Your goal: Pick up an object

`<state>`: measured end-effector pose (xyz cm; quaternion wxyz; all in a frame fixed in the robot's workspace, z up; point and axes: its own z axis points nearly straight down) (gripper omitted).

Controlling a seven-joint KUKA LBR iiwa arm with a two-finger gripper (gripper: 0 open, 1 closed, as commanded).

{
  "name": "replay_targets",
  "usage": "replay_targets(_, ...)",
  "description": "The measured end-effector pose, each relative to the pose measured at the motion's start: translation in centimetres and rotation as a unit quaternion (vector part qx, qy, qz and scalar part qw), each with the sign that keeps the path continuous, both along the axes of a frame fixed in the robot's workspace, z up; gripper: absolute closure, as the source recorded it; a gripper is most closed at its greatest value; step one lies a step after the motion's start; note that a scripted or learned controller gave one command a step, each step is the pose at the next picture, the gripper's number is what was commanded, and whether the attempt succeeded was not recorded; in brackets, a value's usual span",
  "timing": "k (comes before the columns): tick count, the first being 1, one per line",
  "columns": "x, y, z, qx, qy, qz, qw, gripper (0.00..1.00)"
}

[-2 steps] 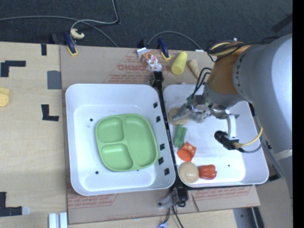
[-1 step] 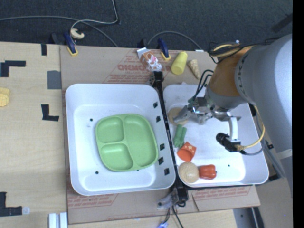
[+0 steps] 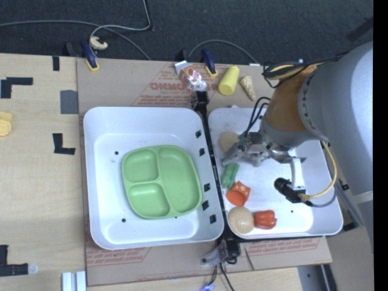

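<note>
glossy white plastic bins (image 3: 103,162), a matt green plastic tray (image 3: 161,181), brown cardboard (image 3: 151,90) beneath, pale wood bench (image 3: 36,187).

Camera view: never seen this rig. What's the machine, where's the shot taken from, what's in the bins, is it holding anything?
It is a single picture from a fixed camera above the bench, looking down at a slant. The big grey shape with an orange band is a robot arm that reaches in from the right. Its tool sits low over the right bin, near that bin's left wall.

Two shallow white bins stand side by side. The left bin holds a green divided plate. The right bin holds small toy-like things: a green piece, an orange piece, a beige ball, a red piece, and a pale round piece beside the tool.

Nothing can be seen between the tool's fingers, so I would not call anything held. A yellow object lies on the cardboard behind the bins.
</note>
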<state>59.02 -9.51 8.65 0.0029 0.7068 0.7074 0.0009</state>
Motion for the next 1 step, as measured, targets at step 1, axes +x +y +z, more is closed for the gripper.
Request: replay_targets(1, 0.02, 0.01, 0.97, -0.0001, 0.0, 0.0, 1.0, 1.0)
